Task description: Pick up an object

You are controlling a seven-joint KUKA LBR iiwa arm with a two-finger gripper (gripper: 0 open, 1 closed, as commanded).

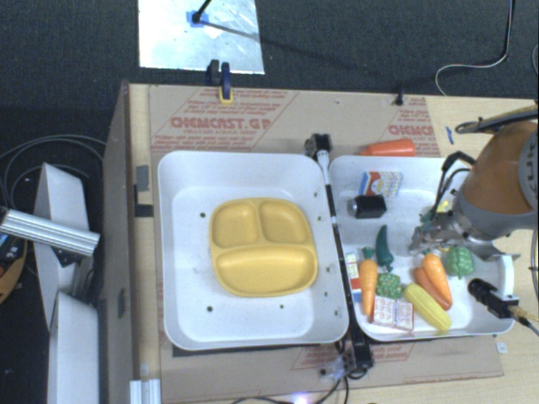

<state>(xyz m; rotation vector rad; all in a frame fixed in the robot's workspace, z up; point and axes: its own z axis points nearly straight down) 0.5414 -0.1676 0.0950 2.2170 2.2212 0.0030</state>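
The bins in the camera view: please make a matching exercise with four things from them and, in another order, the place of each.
Things:
1. yellow divided plate
2. corn cob
3. black block
4. orange item

Places:
A. outside the bins, on the cardboard behind the right bin
B. left bin, middle
C. right bin, near front edge
D. right bin, back part

Pairs: 1-B, 2-C, 3-D, 4-A

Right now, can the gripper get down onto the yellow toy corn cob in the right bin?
Probably yes. The yellow toy corn cob lies uncovered near the right bin's front rim, and the gripper hangs just behind it. Two orange toy carrots press along its far side, crowding a finger.
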